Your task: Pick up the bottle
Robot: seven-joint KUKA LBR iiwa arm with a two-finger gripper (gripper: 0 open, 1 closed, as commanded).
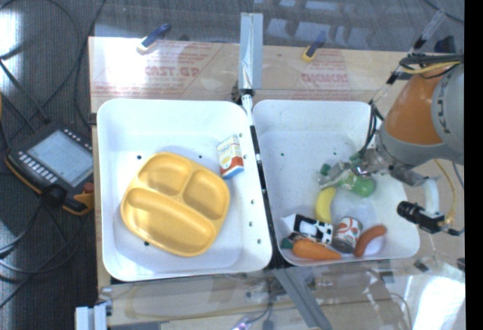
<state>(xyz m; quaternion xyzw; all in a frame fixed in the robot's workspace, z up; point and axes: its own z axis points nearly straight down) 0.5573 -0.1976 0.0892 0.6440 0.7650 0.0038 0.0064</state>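
- My gripper [361, 167] sits low in the right bin [302, 132], at its right side, over the bottle [349, 181].
- The bottle, clear with a green cap, lies on its side just above the banana [324, 205].
- I cannot tell whether my jaws are parted or clenched.
- The left bin [136, 121] holds a yellow divided plate [175, 202] and a small carton [231, 155].

We see two bins side by side. In the left bin [113, 124], a tray [175, 202] lies, with a small carton [232, 155] at its two o'clock. In the right bin [302, 124], toys crowd the five o'clock corner.
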